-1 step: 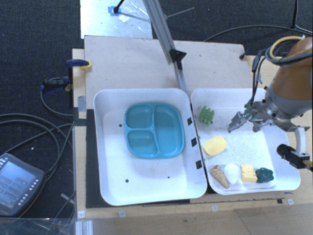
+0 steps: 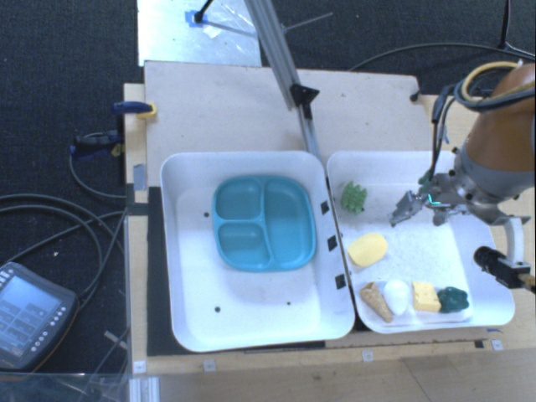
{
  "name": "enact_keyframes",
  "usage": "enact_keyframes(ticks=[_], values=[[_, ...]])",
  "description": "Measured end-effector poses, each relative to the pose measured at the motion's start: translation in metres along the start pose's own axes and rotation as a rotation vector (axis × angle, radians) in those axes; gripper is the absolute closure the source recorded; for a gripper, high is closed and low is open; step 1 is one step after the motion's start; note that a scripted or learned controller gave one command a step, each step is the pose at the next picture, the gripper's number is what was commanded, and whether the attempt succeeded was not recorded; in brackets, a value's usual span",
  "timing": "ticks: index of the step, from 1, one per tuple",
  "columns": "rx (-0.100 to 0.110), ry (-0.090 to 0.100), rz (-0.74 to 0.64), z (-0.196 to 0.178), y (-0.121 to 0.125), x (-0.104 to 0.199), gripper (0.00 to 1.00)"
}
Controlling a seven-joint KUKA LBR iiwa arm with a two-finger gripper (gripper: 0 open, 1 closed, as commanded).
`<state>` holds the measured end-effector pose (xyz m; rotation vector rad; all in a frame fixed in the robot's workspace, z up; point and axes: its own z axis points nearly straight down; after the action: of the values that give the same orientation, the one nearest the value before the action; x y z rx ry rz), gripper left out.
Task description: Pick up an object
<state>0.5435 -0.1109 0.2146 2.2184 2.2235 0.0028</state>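
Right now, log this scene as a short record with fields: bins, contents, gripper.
left bin: holds a teal divided plate
right bin: green bumpy toy near the far left corner; yellow lump by the left wall; along the near wall a tan cone, white egg, yellow block, dark green piece
gripper: over the right bin, nothing seen between its fingers

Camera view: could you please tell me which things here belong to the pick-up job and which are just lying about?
Job in hand:
- gripper over the right bin
- green piece
- yellow piece
- white egg
- cheese wedge
- dark green piece
- tan cone

Lying about:
- blue divided tray in the left bin
- handheld pendant
- clamp
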Motion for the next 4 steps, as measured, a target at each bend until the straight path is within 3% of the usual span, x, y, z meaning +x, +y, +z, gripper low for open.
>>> enact_keyframes(ticks=[1, 2, 3, 4], values=[[0.005, 0.0, 0.002, 0.054, 0.008, -0.005, 0.0], [0.006, 0.0, 0.002, 0.102, 0.001, -0.012, 0.0], [0.002, 0.0, 0.002, 0.124, 0.001, -0.012, 0.0], [-0.003, -0.001, 0.002, 0.112, 0.003, -0.012, 1.0]])
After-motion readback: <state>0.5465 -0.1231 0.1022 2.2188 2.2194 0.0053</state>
